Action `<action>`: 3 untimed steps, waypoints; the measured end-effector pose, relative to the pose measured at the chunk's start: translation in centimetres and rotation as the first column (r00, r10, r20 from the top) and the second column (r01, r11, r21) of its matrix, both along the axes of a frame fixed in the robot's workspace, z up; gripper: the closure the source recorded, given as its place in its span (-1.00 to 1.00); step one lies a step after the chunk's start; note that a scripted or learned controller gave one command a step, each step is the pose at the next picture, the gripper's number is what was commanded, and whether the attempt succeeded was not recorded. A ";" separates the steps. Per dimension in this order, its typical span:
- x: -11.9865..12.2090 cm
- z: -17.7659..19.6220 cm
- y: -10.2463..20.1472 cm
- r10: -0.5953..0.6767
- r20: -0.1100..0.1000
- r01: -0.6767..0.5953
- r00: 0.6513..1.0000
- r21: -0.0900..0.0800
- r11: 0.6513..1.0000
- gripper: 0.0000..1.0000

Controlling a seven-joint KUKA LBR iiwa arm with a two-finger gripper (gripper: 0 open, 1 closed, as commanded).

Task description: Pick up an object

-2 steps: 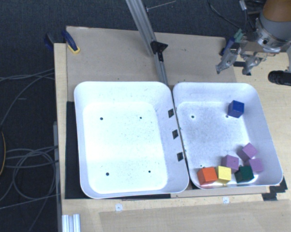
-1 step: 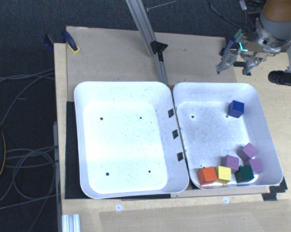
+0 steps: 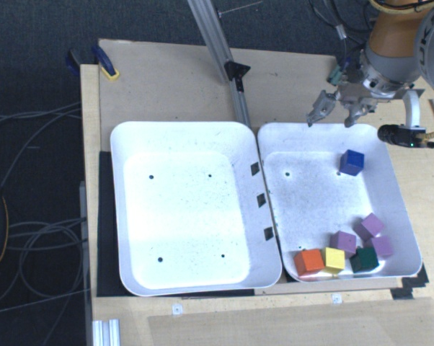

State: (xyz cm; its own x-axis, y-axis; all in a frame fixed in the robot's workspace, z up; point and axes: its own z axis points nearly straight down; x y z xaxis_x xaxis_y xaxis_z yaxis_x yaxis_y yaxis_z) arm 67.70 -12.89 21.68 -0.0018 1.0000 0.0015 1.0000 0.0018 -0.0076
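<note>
Fingers [image 3: 317, 115] look spread apart with nothing between them, one tip on the left and one on the right, pointing down at the back rim of the right bin [image 3: 303, 130]. The gripper [image 3: 334, 112] hangs off the grey-and-orange arm [image 3: 397, 34] up in the top right, so I'd say this is the reach-in stage, nothing grabbed yet. Closest thing to pick is the blue cube [image 3: 352, 161], sitting alone in the back half of the right bin, near the gripper but clearly apart from it, toward the front and a bit right. It's a cube so there's no real long axis; it sits flat, turned a little so its edges don't line up with the bin walls. Next move, my guess: slide over it, drop down, and twist the wrist so the fingers meet two flat faces instead of corners. The rest are bunched in the front right corner: orange [image 3: 309, 261], yellow [image 3: 334, 259], green [image 3: 363, 260] and three purple ones [image 3: 372, 225], some touching, so much harder to get the fingers around. Left bin [image 3: 130, 139] isn't part of this. Both bins sit on the tabletop [image 3: 166, 78].
</note>
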 end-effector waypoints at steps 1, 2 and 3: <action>-0.3 -5.9 -0.8 -0.002 0.000 0.002 1.000 -0.001 1.000 -1.00; -0.4 -11.2 -0.7 -0.001 0.000 0.001 1.000 0.000 1.000 -1.00; -0.1 -9.6 -0.7 -0.001 0.010 0.001 1.000 -0.001 1.000 1.00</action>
State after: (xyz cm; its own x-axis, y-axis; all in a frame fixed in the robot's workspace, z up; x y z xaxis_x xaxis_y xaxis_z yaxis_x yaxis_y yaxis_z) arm 67.57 -13.61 12.09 -0.0009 1.0000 0.0004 1.0000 0.0009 0.0023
